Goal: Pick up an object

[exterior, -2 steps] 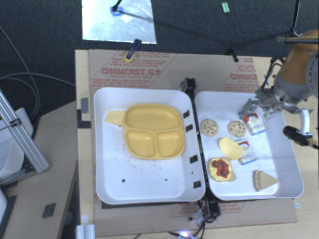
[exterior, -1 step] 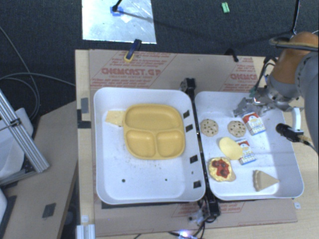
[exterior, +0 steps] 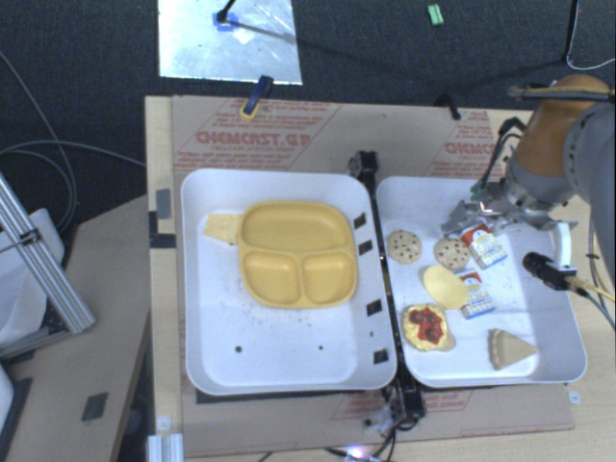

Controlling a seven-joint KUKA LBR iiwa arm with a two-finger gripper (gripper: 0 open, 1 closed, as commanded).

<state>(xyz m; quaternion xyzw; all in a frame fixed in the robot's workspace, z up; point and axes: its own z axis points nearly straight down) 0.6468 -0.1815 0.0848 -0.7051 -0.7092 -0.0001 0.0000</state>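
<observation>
Several small items crowd the right bin (exterior: 568,354): two cookies (exterior: 403,246), a yellow slice (exterior: 445,285), a pizza (exterior: 428,326), a wedge (exterior: 507,347) and a carton (exterior: 484,246) at the bin's one o'clock. Our gripper (exterior: 478,218) sits just over the carton, and we cannot tell its state. We judge the risk to be a glancing grasp, since the carton touches the second cookie (exterior: 450,252) and could slide away.

The table (exterior: 106,258) is pale wood, and a cardboard sheet (exterior: 318,133) printed with red lettering covers most of its top. Two shallow white bins sit side by side on that cardboard, touching along a black hinge-like seam: the left bin (exterior: 207,345) and, just to its right, the right bin (exterior: 558,340). Behind the left bin, at the cardboard's far edge, lies a small blue and yellow clip-like thing (exterior: 256,95).
</observation>
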